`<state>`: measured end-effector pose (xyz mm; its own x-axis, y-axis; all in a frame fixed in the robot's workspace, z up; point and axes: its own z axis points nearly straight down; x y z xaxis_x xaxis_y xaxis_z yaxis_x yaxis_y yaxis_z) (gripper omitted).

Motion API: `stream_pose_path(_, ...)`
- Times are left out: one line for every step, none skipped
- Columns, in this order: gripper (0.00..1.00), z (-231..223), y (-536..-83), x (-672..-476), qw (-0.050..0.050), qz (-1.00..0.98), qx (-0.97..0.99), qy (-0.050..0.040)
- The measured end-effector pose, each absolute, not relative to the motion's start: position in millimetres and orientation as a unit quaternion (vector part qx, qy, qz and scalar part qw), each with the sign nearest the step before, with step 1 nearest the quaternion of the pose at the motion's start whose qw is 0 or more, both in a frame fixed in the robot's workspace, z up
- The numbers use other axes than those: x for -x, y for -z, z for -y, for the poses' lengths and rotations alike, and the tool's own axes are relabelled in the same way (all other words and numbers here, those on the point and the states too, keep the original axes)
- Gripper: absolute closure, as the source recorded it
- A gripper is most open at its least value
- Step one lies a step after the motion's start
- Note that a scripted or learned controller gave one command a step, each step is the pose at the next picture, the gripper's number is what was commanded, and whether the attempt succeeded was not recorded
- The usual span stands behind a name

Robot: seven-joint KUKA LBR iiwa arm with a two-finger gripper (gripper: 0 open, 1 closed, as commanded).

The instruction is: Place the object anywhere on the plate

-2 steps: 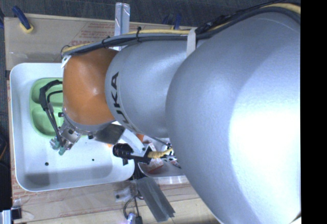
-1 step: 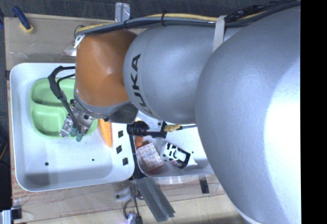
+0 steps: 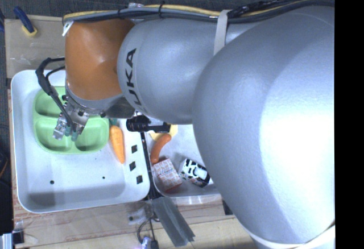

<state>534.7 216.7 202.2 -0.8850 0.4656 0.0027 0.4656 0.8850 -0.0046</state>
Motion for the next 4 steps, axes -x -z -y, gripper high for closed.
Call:
stream_pose_path(1.00, -217.9, -178.2, -537.7, 0.003, 0.995, 0.100, -0.0021)
stream_pose_path(1.00, -218.1, -171.5, -501.9, 0.004, 1.000, -0.019, -0.0019)
stream_pose_path(1.00, -218.1, -212.4, -510.9, 0.001, 0.985, -0.172, -0.0004)
stream_pose_path(1.00, -218.3, -162.5, -501.3, 0.003, 0.939, -0.344, -0.0001)
